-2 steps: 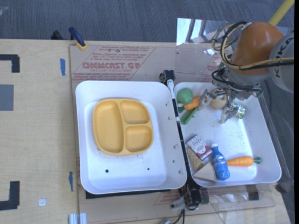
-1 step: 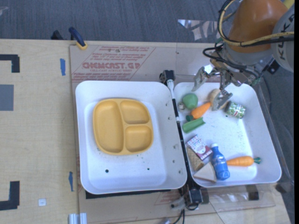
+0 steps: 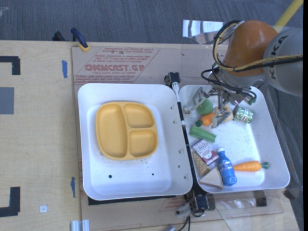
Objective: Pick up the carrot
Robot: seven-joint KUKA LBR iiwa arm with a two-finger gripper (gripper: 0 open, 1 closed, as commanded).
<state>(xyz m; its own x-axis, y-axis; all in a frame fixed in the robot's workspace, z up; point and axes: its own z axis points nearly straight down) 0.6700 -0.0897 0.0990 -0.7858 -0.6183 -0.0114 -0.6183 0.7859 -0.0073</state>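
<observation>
Small orange plastic toy carrot with green top (image 3: pixel 247 166) lies at 5 o'clock in right white bin (image 3: pixel 276 134): likely light, rigid, slick. Grab mid-body, across the taper. Gripper (image 3: pixel 220 110) sits at 12 o'clock over clutter; can't tell its state.

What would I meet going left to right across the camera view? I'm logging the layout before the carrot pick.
Blue tape strip → yellow divided plate → green block → blue bottle → carrot

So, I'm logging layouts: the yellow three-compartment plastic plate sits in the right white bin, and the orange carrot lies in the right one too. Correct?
Partly. The camera view shows the yellow three-compartment plastic plate in the left white bin; the orange carrot does lie in the right white bin.
</observation>
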